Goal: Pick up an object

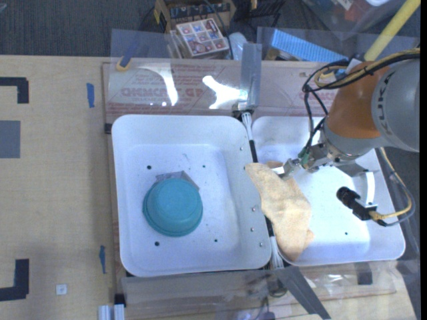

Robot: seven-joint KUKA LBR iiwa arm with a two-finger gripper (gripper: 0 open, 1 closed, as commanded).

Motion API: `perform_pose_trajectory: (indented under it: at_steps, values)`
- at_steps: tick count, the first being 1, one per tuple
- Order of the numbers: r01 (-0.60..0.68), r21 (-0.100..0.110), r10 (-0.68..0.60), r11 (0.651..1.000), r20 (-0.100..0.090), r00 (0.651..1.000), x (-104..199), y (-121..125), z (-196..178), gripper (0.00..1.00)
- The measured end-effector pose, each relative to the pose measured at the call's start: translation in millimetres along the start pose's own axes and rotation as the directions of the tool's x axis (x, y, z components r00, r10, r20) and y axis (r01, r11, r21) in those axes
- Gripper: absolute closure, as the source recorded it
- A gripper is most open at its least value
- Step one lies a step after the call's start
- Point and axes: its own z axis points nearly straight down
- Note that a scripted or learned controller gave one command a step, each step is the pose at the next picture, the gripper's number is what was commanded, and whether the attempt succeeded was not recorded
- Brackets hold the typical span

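Cloth (285, 209), pale yellow and soft-looking, lies crumpled in the right bin (373, 242), along that bin's left wall. Its surface is mottled cream and tan, with a rougher, folded upper end and a rounder, fuller lower end. It runs at a slant from near the middle of the divider between the two bins down toward the right bin's near edge, and its left side rides up onto the rim where the bins meet.

The arm (383, 105) comes in from the right, its grey body and orange band sitting above the far part of the right bin. The wrist bends down and to the left, so the gripper (292, 167) points at the upper end of the cloth. The gripper's tip is touching or just beside that upper end; the view is too small and blurred to tell whether cloth lies between its tips, or how far apart they stand. A black cable (357, 202) with a yellow end hangs off the wrist over the bare floor of the right bin, well apart from the cloth.

In the left bin (133, 145) a teal bowl (173, 207) sits upside down, toward the near left part, partly over a small grey scrap (173, 177).
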Motion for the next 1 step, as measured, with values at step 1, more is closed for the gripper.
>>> perform_pose_trajectory:
  at_steps: [1]
  values:
    - [0.083, -0.003, -0.083, 0.997, 0.001, 0.997, 21.9, -47.2, -0.5, 0.0]
